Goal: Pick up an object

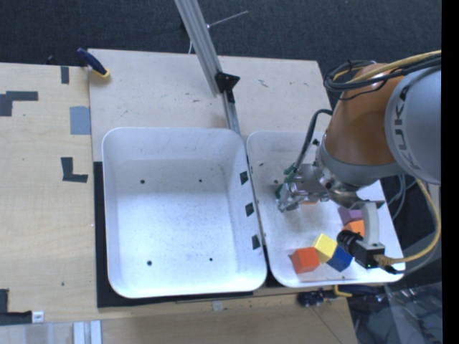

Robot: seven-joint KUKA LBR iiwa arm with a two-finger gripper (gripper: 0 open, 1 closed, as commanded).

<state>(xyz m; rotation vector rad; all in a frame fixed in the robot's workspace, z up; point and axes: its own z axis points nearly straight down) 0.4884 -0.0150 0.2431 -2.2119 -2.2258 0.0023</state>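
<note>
Blocks: orange block (304, 259), yellow block (325, 246) just below my claw (287, 198), rigid, light; I'd pinch flat sides. Claw state: cannot tell.

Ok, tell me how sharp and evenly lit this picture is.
Camera view: soft all over, lit flat and evenly; the left bin shows no glare, just dark specks; the arm shades the right bin faintly beneath it; the tool is blurred, so its detail is lost; the blocks keep clear colours.
</note>
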